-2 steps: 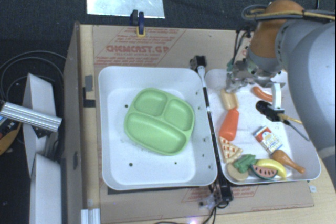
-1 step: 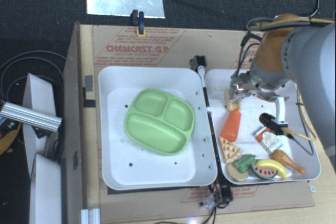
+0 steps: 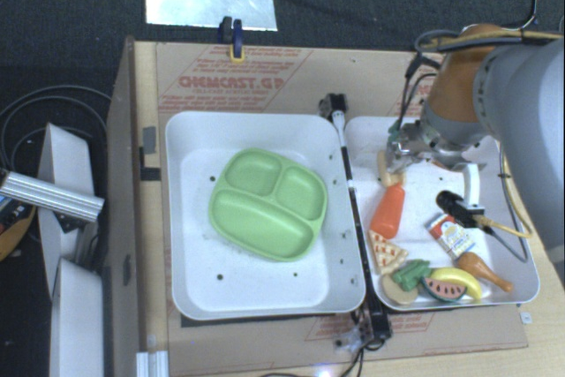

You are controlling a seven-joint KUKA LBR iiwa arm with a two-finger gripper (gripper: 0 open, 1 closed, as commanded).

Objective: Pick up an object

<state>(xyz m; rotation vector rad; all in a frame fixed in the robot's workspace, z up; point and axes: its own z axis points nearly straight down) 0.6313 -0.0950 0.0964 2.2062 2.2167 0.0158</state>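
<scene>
On the left, white bin [image 3: 190, 216] w/ green divided tray [image 3: 267, 203] inside. Right bin [image 3: 521, 282] has carrot [image 3: 387, 209], pizza slice [image 3: 387, 252], watermelon slice [image 3: 444, 287], banana [image 3: 461, 280], drumstick [image 3: 482, 268]. Gripper [image 3: 399, 156] sits low at the bin's upper left, just above carrot; can't tell its state.

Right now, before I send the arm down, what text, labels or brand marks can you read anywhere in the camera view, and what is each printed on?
"CHEMCAST GP": large red print on the brown paper-faced sheet under the bins, behind the left bin.
Smaller red lines around that print, and red print along the sheet's front edge: too small to read.
Red and white packet in the right bin: label print is blurred, unreadable.
</scene>
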